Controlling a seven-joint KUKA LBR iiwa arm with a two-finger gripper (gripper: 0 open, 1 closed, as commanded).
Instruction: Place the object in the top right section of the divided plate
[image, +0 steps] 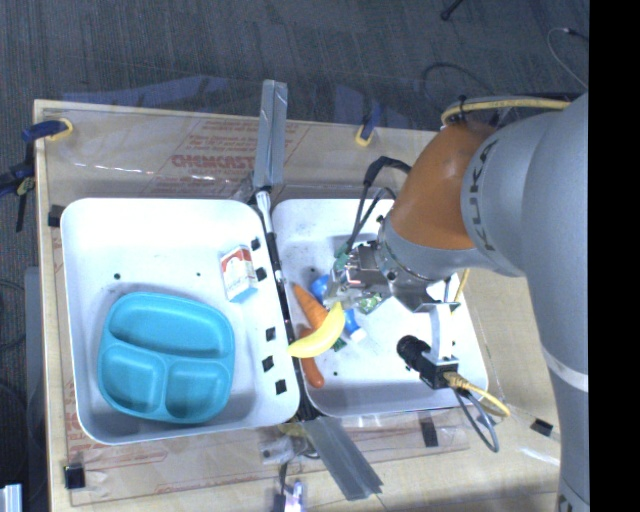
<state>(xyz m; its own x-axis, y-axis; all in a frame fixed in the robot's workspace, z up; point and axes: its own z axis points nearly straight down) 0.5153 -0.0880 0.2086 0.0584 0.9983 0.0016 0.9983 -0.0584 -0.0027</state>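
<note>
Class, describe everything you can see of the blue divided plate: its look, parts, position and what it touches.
The plate is light blue, looks like smooth plastic, and has rounded corners. Raised ridges split it into three sections: one long one along its upper side and two smaller ones below. It lies flat, slightly rotated, on the floor of the left bin, toward the lower left. Nothing lies in it.

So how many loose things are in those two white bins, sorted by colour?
Blue plate: 1
Red-and-white small box: 1
Yellow banana: 1
Orange carrot: 1
Total: 4 clearly visible; a few small blue and white bits under the arm are too hidden to count.
</note>
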